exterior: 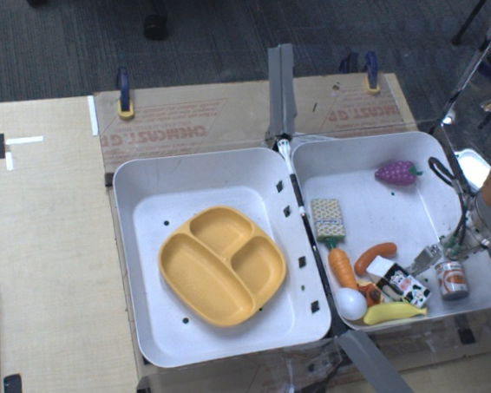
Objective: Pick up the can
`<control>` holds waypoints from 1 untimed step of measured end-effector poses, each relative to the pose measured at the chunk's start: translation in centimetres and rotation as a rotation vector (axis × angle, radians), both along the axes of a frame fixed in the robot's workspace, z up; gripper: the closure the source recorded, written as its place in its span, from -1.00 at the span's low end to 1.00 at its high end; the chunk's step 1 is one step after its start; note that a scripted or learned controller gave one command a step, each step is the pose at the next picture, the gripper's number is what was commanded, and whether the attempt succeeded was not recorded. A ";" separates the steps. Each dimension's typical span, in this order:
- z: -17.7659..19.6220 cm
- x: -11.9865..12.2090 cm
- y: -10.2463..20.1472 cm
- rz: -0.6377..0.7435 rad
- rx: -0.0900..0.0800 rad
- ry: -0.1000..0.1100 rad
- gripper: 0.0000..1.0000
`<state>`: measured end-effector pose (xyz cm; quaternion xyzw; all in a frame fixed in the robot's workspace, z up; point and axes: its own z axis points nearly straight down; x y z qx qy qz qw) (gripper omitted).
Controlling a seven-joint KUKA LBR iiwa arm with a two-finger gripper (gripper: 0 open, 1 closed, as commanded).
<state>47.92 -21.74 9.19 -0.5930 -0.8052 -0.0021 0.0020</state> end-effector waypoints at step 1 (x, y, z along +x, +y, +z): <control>7.6 -0.1 -0.5 -0.081 -0.007 -0.001 -1.00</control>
